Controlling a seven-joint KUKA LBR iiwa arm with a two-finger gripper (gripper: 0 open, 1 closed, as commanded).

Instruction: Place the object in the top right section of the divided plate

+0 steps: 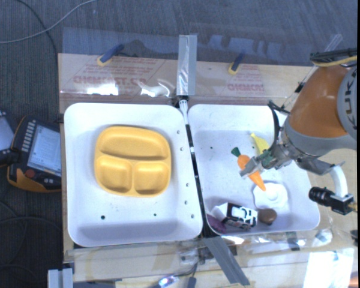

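From above, the yellow divided plate (132, 159) sits alone in the left bin (78, 221). In the right bin (300, 221), the tool (256, 168) hangs at the toy carrot (251, 168); whether it grips cannot be told. A fried egg (275, 194), black-and-white toy (241, 215) and brown piece (267, 216) lie nearby.

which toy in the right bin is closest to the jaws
The orange carrot with the green top, right beside the gripper; the fried egg and cow lie nearer the camera.
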